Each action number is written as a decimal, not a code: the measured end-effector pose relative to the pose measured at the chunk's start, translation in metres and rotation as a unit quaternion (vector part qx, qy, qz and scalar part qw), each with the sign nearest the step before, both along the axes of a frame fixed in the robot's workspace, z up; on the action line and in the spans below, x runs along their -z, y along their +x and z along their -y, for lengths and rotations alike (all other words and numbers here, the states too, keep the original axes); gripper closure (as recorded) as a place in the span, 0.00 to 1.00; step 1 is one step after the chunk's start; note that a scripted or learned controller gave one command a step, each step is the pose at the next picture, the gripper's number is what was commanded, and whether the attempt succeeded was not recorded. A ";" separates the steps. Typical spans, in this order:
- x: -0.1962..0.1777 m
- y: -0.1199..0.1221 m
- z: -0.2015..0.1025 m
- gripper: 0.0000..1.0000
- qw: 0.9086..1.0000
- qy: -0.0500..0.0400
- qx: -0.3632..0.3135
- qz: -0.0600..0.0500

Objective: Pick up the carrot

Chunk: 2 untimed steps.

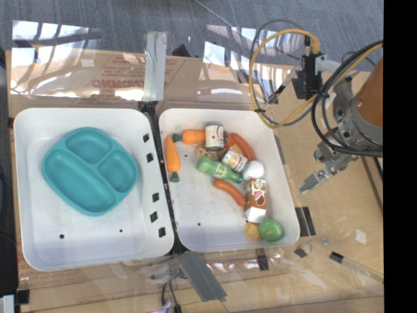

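My grey two-finger gripper [324,172] hangs at the frame's right, outside the bins, open with nothing in it. The orange toy carrot with a green tip [172,157] lies alone along the left wall of the right-hand white bin [195,237]. I'd drop straight over its middle, fingers across its width, minding that wall.

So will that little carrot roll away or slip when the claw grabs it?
Probably a bit. The carrot looks like smooth, rigid toy plastic, so the fingers could slide off its taper. Being round, it may roll if nudged, though the bin wall right beside it should stop it on that side.
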<state>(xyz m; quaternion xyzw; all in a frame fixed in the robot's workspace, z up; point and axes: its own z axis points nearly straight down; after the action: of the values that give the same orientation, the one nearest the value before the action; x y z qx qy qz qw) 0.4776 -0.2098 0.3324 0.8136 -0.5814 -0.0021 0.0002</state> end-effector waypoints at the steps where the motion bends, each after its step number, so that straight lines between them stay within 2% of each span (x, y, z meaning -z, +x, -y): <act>1: -0.010 0.002 -0.002 1.00 1.000 0.000 -0.002 0.000; 2: -0.019 0.003 -0.003 1.00 1.000 0.001 -0.004 0.000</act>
<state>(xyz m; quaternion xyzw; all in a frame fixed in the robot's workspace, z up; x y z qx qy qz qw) 0.4805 -0.2070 0.3519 0.8157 -0.5785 -0.0026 -0.0005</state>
